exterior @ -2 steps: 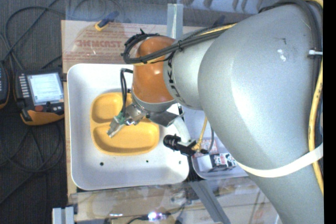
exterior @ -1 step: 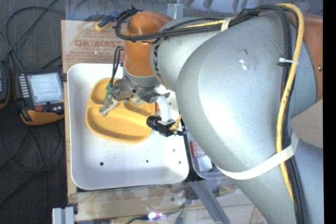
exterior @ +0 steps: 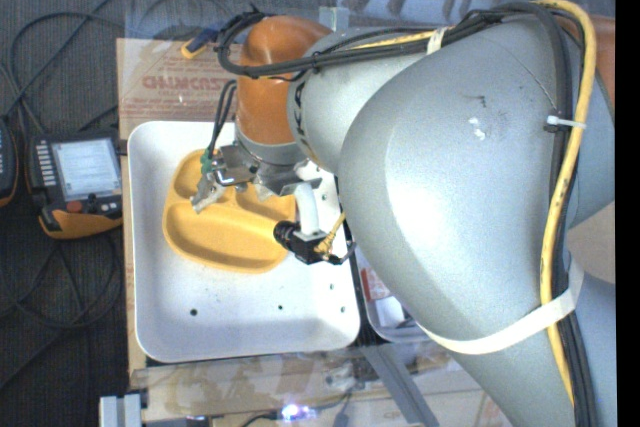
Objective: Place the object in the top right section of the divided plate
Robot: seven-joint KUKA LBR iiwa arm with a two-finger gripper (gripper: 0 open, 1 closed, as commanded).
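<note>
Closest to my camera, the bulky grey arm link (exterior: 470,155) hangs over the yellow divided plastic plate (exterior: 225,235) in the left white bin (exterior: 240,335). Jaws' state and object: cannot tell. Probably placing; next, release over the top right section.

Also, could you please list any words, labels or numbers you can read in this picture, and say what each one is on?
Red lettering on the cardboard sheet behind the white bin: printed text, seemingly reversed or upside down, too blurred to read.
Screen of the handheld device left of the bench: lit, but its contents are too small to read.
Label or packet beside the arm: red and white, unreadable.
Nothing else bears legible text.
</note>
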